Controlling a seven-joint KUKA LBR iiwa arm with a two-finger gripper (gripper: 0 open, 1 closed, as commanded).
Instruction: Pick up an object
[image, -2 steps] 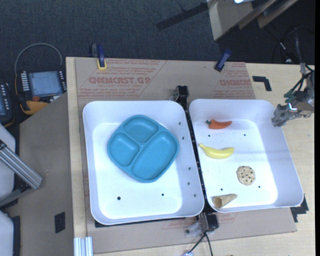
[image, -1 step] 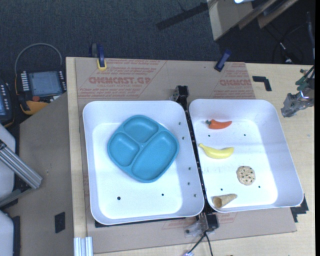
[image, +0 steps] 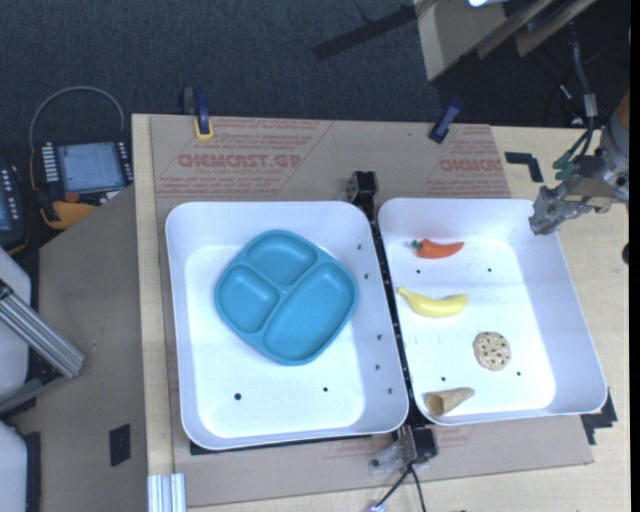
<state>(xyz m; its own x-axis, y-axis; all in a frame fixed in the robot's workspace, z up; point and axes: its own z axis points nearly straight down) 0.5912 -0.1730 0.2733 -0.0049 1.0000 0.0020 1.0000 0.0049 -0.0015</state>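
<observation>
The right bin (image: 560, 300) holds an orange-red carrot (image: 438, 249) at the back, a yellow banana (image: 434, 303) below it, a round cookie (image: 491, 350) and a tan cone-shaped piece (image: 447, 400) near the front. The gripper (image: 548, 216) hangs over the bin's back right corner, well to the right of the carrot and apart from every object. Nothing shows between its fingers.
The left bin (image: 200, 380) carries a blue three-compartment plate (image: 286, 296). A black clamp (image: 362, 186) sits between the bins at the back. Yellow (image: 203, 125) and blue (image: 444, 122) clips hold the cardboard sheet at the bench's rear edge.
</observation>
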